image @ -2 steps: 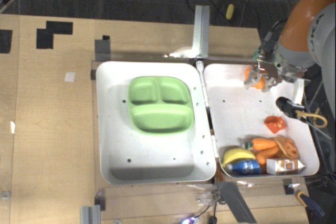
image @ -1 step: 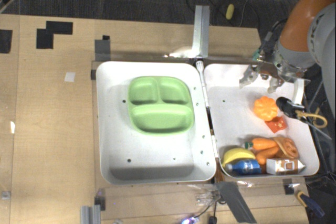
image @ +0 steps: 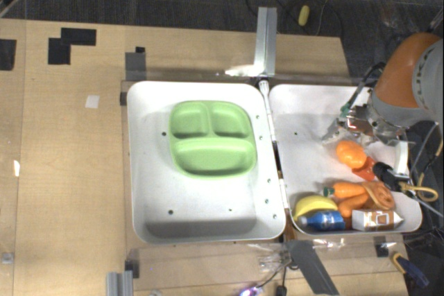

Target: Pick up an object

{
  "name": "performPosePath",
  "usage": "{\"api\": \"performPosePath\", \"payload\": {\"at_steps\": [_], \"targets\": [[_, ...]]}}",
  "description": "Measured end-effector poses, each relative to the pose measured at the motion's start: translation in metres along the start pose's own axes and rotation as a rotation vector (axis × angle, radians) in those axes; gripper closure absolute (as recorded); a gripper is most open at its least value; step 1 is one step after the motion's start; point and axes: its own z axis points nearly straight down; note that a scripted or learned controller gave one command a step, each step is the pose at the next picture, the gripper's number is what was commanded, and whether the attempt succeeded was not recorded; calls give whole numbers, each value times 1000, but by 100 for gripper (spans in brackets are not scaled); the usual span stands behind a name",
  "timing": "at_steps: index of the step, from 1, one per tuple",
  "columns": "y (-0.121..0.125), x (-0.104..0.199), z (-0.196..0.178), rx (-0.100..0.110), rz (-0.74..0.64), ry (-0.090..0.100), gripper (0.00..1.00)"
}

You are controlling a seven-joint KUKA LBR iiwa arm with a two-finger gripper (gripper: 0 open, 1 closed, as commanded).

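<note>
Your arm reaches into the right bin (image: 305,114), with the hand (image: 355,127) low near its right side.

You see the hand just above an orange toy (image: 351,154), maybe touching it; nothing is clearly between the fingers, and I cannot tell if they are apart or together. Carrots (image: 352,195), a banana (image: 313,205), a blue can (image: 322,221) and a small carton (image: 375,220) lie along the front wall. A green divided plate (image: 211,137) sits in the left bin (image: 149,149).

The green divided tray (image: 211,137) looks like smooth matt plastic, and both white bins (image: 149,170) look smooth with a slight sheen. The bench (image: 62,170) at left looks like pale matt wood.
</note>
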Motion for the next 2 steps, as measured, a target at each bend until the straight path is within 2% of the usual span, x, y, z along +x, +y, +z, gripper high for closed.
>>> {"api": "performPosePath", "payload": {"at_steps": [1,2], "targets": [[-29,-17,2,-13,-27,0,0],[-26,51,1,-15,-234,-2,0]]}}
